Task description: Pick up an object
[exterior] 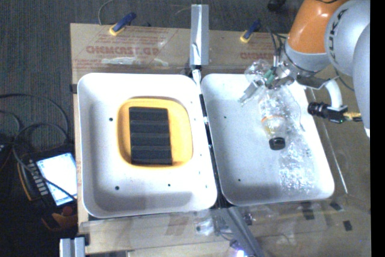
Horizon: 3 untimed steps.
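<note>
A clear plastic bottle [274, 118] with a black cap [277, 142] lies in the right bin [234, 153], cap toward the front. My gripper [263, 80] hangs over the back of that bin, right at the bottle's far end. The view does not show whether it touches the bottle. In the left bin [96, 177] rests a yellow block with a black ridged top [150, 134].
A crumpled clear plastic piece [295, 170] lies in the right bin's front right corner. A grey upright post [198, 39] stands behind the gap between the bins. The arm's orange band [310, 27] looms at the back right. A tablet [54, 174] lies on the floor to the left.
</note>
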Tool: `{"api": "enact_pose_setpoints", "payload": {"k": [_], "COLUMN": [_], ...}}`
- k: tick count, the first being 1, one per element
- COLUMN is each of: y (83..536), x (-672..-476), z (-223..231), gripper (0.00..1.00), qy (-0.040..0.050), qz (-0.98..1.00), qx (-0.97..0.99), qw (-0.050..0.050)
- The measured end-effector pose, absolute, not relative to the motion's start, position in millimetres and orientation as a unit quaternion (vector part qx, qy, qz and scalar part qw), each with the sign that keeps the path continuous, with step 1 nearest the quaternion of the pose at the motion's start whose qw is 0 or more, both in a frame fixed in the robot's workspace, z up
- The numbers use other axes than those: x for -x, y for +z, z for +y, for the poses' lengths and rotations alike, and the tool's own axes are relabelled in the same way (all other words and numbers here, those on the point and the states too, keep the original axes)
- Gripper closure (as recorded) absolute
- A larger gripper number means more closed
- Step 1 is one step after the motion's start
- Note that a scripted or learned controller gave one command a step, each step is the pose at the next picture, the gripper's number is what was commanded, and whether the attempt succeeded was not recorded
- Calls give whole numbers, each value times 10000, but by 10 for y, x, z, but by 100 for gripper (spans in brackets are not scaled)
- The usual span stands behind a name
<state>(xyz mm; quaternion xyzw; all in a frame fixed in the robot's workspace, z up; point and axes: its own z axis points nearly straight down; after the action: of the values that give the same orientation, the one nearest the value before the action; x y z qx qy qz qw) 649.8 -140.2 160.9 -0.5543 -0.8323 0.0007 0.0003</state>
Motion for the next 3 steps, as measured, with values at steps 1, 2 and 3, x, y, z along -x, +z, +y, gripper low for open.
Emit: {"api": "enact_pose_setpoints", "payload": {"k": [1,2,3], "y": [1839,1928,2015], "x": [-6685,-6689,-6692], "z": [-637,-625,-615], "gripper": [100,100,100], "qy": [-1,-7,-14], "qz": [-8449,-8452,-8453], "qx": [5349,5344,5342], "qw": [-2,-2,-1]}}
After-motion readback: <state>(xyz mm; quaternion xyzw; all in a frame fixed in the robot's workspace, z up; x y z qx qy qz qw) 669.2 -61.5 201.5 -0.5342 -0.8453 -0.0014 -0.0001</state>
